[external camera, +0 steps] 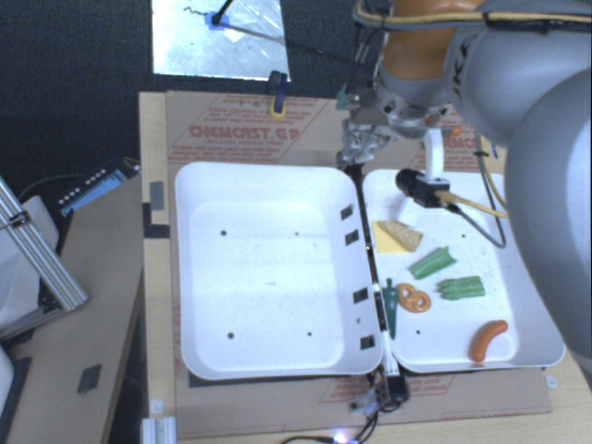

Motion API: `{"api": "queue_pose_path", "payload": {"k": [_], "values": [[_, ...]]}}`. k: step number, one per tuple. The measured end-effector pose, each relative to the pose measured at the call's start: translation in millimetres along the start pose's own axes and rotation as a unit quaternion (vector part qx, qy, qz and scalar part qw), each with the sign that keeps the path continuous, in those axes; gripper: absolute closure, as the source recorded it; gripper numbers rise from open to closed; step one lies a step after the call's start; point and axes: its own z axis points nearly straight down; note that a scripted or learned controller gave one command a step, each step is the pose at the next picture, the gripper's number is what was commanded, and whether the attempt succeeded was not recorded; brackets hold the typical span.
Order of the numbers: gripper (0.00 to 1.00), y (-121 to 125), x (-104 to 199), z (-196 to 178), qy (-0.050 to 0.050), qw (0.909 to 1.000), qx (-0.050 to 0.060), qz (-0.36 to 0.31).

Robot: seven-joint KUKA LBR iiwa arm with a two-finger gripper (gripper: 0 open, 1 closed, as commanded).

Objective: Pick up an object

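The right bin (527, 345) holds a yellow cheese wedge (398, 236), two green vegetable pieces (432, 263) (462, 288), an orange pretzel (413, 300) beside a small dark green carrot-like piece (389, 307), and an orange sausage (487, 339). My gripper (357, 152) hangs over the far end of the divider between the two bins, well behind the cheese wedge. I see nothing between its fingers.
The left bin (268, 266) lies to the left of the divider with its black clips (362, 294). The arm's grey body covers the upper right of the view. A black cable part (421, 189) hangs over the right bin's far edge. Cardboard underlies both bins.
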Motion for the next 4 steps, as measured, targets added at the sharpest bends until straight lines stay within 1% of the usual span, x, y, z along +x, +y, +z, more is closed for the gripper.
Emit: {"api": "queue_pose_path", "payload": {"k": [2,3,4], "values": [[1.0,0.0,97.1,-14.2,0.0,1.0,0.002,0.0],[1.0,0.4,160.4,-18.8,0.0,1.0,0.002,0.0],[1.0,1.1,175.9,-37.5,0.0,1.0,0.002,0.001]]}}
